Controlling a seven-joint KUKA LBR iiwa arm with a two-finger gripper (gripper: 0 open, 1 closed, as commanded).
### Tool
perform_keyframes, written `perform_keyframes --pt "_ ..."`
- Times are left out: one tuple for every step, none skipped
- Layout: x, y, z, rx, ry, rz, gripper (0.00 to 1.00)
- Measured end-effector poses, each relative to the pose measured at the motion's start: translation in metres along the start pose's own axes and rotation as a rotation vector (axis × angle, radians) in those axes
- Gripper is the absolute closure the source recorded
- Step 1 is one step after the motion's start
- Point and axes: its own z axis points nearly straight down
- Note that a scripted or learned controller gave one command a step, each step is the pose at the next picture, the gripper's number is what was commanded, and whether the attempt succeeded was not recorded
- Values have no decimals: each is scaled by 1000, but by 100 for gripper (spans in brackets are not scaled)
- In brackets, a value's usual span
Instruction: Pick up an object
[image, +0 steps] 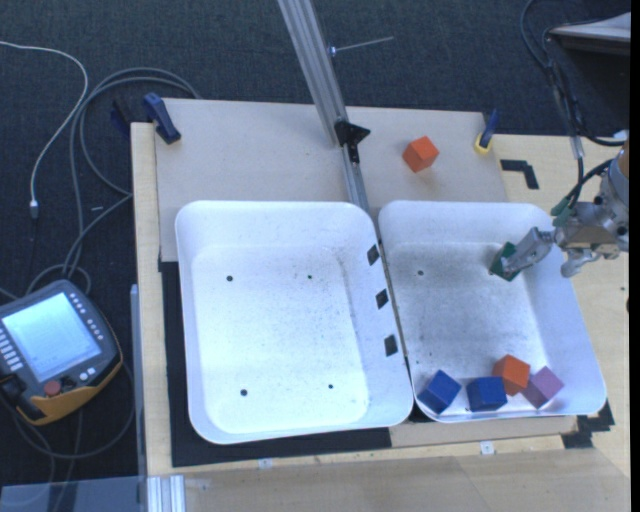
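Note:
In the right bin (470, 310), several small blocks lie together near the front edge: a blue block (438, 390), a second blue block (486, 393), an orange block (513, 372) and a purple block (544, 385). My gripper (512, 260) hangs over the bin's far right part, well behind the blocks and apart from them. It points left and down from the wrist at the right edge. Its tip looks dark green-grey. I see no block at it.
The left bin (275, 320) lies beside the right one. Another orange block (421, 153) rests on the bench board behind the bins. A metal pole (325, 85) slants up from between the bins. A teach pendant (55, 345) lies on the floor at left.

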Motion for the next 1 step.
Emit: perform_keyframes --pt "-52 76 116 4 -2 1 0"
